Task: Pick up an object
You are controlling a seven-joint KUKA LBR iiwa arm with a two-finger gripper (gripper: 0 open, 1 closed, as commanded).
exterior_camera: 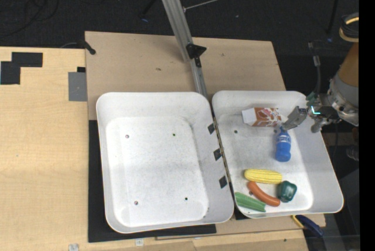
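1. Hanging over the right bin's (328, 168) far right rim, the gripper (309, 118) has its 2 fingers spread apart, 1 grey finger (296, 116) angled into the bin and the other near the rim, with nothing between them.
2. The blue bottle (283, 145) lies just below and left of that inner finger, its cap end pointing up toward it; whether they touch I can't tell.
3. The red and white packet (262, 115) lies to the left of the claw, near the bin's far wall.
4. Toward the near end of the same bin sit a yellow corn cob (263, 176), an orange carrot (263, 193) below it, a green pod (250, 202) by the near rim, and a dark green round thing (287, 190) just right of the carrot.
5. The left bin (155, 159) shows its bare white floor.
6. A metal rail (176, 21) slants down toward the seam between the 2 bins.
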